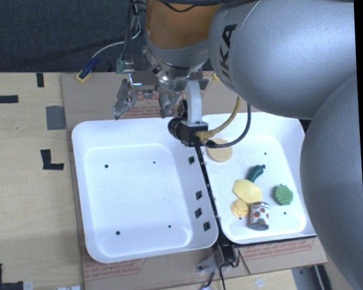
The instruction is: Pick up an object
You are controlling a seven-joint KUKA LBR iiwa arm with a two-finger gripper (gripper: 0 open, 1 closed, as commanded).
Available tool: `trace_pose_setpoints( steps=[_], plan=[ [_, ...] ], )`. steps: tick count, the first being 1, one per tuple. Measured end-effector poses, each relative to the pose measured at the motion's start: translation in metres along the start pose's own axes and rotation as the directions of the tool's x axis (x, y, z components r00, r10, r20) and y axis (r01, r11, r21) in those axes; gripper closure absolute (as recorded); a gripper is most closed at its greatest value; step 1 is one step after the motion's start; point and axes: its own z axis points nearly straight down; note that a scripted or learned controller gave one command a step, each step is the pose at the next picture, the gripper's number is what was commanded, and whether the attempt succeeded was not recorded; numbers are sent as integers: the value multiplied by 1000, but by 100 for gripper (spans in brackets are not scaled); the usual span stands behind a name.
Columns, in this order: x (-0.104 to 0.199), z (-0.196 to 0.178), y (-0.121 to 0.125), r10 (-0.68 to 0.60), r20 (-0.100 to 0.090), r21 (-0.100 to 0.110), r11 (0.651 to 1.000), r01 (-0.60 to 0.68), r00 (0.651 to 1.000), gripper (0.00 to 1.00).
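Note:
The right bin [290, 135] holds several small objects: a tan round disc [219, 152], a dark green piece [256, 172], a yellow lump [247, 190] with a smaller yellow bit [239, 208] beside it, a red-and-white can [259, 216] and a bumpy green ball [283, 194]. My gripper [146, 105] hangs over the far edge of the left bin [86, 176], well left of and behind those objects. Its two fingers [123, 104] stand apart, open, with nothing between them.
A black fitting with a yellow cable [187, 130] hangs off the wrist over the divider between the bins. The arm's grey bulk covers the upper right. Brown cardboard [100, 91] lies under the bins, and black marks dot the bench at the left.

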Motion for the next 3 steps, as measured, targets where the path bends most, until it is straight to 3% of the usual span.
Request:
trace_pose_setpoints(
  steps=[1, 2, 3],
  plan=[
    [-8, -6, -1, 11, 9, 10, 1000, -11, 1000, 100],
    [32, -49, -8, 10, 5, 5, 1000, -10, 1000, 100],
    [30, -164, -12, 11, 2, -3, 1000, -11, 1000, 100]
  ],
)
